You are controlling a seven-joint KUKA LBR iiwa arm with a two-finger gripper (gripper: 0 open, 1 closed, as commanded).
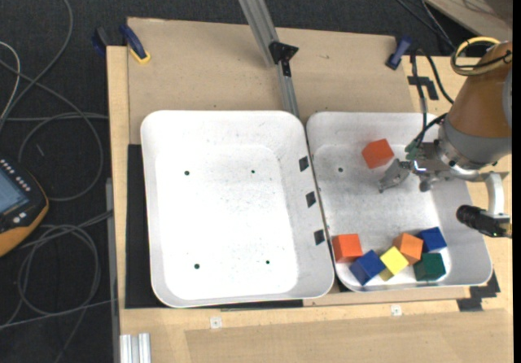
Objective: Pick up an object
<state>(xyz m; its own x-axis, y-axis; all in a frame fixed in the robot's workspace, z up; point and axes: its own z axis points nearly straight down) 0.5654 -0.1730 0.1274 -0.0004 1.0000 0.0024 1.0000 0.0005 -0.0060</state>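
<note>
3 orange blocks [377, 152], 2 blue [367, 265], 1 yellow [394, 260], 1 green [430, 268].

You see an orange block [377, 152] lying alone in the right bin's [358, 135] upper half. Along that bin's near edge cluster an orange cube [348, 247], two blue blocks [367, 266], a yellow cube [394, 260], another orange one [410, 246] and a green block [430, 268].

The tabletop [203, 68] is bare wood, with blue clamps [135, 44] at its far corners and an aluminium strut [259, 24] crossing it at a slant. Black cables [49, 117] lie on the dark floor to the left, beside a handheld control pendant [16, 203] with an orange edge.
</note>
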